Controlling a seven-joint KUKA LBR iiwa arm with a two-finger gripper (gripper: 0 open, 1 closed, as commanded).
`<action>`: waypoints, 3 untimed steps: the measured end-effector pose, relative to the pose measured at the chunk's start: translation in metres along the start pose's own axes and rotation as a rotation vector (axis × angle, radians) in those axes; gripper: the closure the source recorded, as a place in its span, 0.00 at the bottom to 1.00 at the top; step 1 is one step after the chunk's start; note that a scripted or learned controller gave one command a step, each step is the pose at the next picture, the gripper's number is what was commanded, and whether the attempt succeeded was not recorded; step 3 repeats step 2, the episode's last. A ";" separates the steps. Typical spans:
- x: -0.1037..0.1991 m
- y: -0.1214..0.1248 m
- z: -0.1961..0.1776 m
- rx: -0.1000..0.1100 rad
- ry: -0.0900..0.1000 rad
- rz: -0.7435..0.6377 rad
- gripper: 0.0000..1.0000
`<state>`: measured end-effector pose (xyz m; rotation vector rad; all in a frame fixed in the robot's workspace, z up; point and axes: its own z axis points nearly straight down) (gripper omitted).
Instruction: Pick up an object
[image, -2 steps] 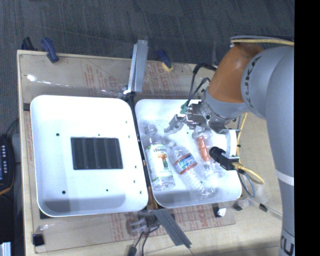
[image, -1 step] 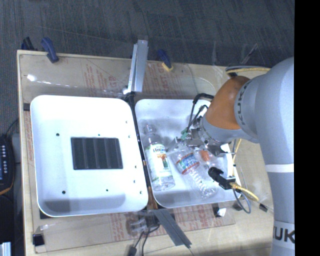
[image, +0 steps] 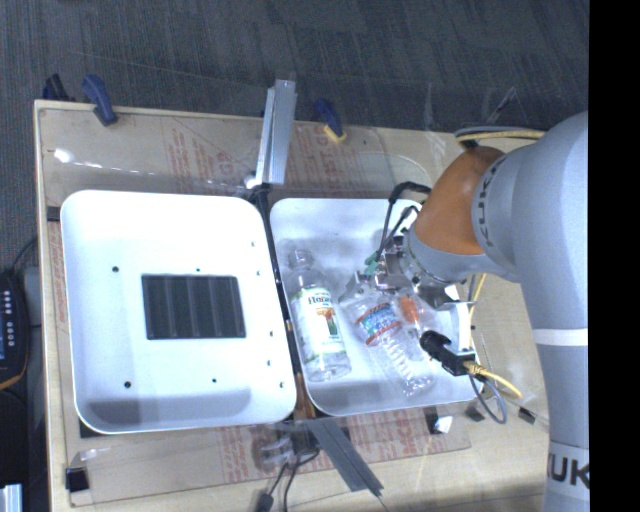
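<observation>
Here you see two clear bottles (image: 320, 325) lying lengthwise beside the bin divider (image: 283, 300); the gripper's (image: 385, 275) state can't be told.

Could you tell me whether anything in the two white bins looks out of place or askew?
Nothing looks damaged or spilled. Two clear plastic bottles lie on their sides in the right bin: one with a green-and-white label, another with a red-and-blue label beneath the gripper.

Grey arm (image: 540, 210) reaching in from the right, wrist bent down, pincer (image: 385, 275) low.
</observation>
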<state>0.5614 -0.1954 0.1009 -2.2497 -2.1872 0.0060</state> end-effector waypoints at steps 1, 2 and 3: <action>0.024 -0.024 0.007 -0.009 0.001 0.213 1.00; 0.088 0.006 -0.086 -0.004 0.001 0.063 1.00; 0.088 0.006 -0.086 -0.004 0.001 0.063 1.00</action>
